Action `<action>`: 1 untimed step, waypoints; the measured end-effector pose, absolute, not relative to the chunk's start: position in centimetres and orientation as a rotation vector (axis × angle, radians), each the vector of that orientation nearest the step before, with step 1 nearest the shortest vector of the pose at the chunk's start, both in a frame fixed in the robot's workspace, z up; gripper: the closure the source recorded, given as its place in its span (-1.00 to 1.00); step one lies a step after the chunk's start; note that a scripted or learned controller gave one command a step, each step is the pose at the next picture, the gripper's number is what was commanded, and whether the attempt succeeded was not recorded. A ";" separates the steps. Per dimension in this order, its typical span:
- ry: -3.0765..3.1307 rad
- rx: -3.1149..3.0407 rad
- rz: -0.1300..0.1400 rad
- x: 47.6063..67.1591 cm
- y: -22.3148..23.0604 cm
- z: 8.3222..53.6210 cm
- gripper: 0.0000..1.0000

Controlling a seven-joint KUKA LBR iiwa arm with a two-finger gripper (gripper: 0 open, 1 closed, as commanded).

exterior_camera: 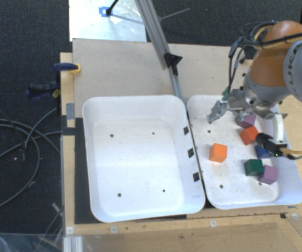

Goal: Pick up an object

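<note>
The right bin (pixel 229 201) holds several small blocks. An orange cube (pixel 218 153) lies alone near its middle. Along the right side sit a red-orange block (pixel 249 135), a purple block (pixel 247 121), a blue block (pixel 262 152), a green cube (pixel 253 167) and a second purple block (pixel 269 174). My gripper (pixel 216 112) hangs over the upper part of this bin, up and slightly left of the orange cube and left of the purple block. Its fingers stand open with nothing between them. The arm partly hides the upper purple block.
The left bin (pixel 95 140) lies beside the right one, with black clips along the shared wall. A slanted metal pole (pixel 158 30) crosses the bench behind the bins. Blue clamps (pixel 61 67) sit at the bench's left edge.
</note>
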State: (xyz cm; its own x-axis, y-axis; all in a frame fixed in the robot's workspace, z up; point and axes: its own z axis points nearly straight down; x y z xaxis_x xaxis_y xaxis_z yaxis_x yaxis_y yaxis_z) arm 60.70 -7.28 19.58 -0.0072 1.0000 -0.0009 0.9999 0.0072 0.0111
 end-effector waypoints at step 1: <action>2.226 2.225 -0.008 58.3 -8.9 9.1 -1.00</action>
